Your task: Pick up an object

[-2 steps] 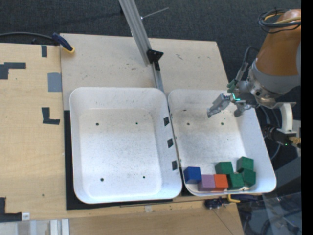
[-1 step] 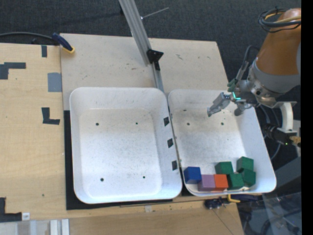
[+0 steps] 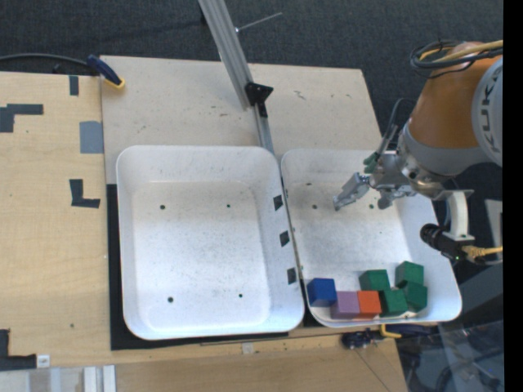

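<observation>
While the small coloured blocks sit bunched in the right white bin's lower corner, likely slid there, the two-finger gripper hangs mid-bin above them in frame, fingers apparently spread, pinching nothing.

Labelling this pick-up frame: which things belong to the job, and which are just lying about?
Job: gripper; right bin; blue block; purple block; orange block; green blocks.
Lying about: left bin; metal pole; blue-and-yellow clamp.
</observation>
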`<state>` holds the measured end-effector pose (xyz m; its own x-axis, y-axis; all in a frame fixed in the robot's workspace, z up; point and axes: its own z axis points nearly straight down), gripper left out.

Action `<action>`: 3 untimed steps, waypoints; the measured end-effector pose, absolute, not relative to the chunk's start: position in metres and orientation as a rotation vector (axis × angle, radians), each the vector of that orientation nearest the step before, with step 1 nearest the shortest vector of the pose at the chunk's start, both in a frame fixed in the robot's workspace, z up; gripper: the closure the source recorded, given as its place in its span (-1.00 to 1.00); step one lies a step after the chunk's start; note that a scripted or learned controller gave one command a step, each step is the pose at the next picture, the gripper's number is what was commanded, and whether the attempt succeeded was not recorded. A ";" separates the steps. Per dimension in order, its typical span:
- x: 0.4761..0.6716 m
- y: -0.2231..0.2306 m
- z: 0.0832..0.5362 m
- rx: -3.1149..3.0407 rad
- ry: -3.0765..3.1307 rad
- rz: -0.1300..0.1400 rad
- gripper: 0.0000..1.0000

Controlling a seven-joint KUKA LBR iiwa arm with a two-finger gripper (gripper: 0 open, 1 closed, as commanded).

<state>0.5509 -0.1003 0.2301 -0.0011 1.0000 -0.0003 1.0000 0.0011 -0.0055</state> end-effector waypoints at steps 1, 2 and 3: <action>0.551 -0.100 0.165 -2.217 -2.217 0.009 -1.00; 0.557 -0.097 0.105 -2.216 -2.219 0.008 -1.00; 0.559 -0.096 0.119 -2.216 -2.222 0.002 1.00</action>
<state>0.5585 -0.0965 0.1188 -0.0024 1.0000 0.0015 1.0000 0.0025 -0.0035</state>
